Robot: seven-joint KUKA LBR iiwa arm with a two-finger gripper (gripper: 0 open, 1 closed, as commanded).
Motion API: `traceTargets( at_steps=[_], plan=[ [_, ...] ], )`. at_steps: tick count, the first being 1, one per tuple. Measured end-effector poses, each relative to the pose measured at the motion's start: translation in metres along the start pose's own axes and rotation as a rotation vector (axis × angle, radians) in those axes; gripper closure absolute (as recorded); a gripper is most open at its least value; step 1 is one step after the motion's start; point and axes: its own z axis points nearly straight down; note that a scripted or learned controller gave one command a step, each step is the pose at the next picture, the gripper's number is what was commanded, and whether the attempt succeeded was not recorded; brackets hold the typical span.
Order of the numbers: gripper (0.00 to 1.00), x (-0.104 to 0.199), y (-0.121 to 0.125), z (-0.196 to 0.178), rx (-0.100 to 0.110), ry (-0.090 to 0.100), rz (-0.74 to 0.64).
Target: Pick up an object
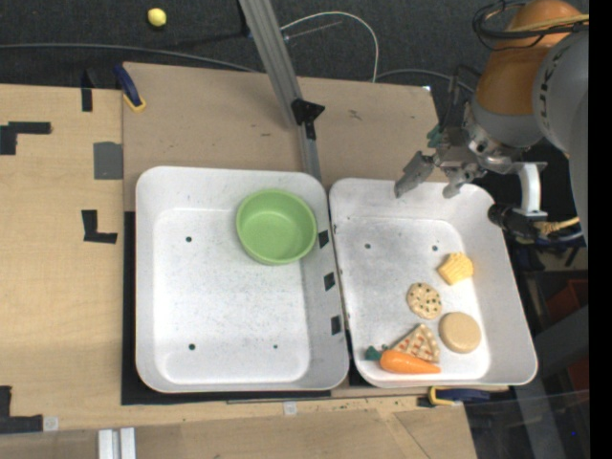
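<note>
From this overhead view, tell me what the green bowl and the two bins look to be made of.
Green bowl: probably plastic, with an even matte colour and a smooth moulded rim. Left bin and right bin: likely thin white plastic, with rounded formed corners, a faint sheen, and dark speckles suggesting scuffs or dirt.

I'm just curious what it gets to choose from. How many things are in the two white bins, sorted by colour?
Green: 1, the bowl in the left bin.
Yellow: 1, the ridged piece.
Tan: 3, the round cracker, the disc, the wedge.
Orange: 1, the carrot.
Total: 6.
</note>
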Motion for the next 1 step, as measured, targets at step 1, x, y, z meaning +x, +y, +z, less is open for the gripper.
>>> traceTargets(
  at_steps=[1],
  plan=[
    [0.00, -0.0001, 0.0000, 0.0000, 0.000, 0.000, 0.000]
  ],
)
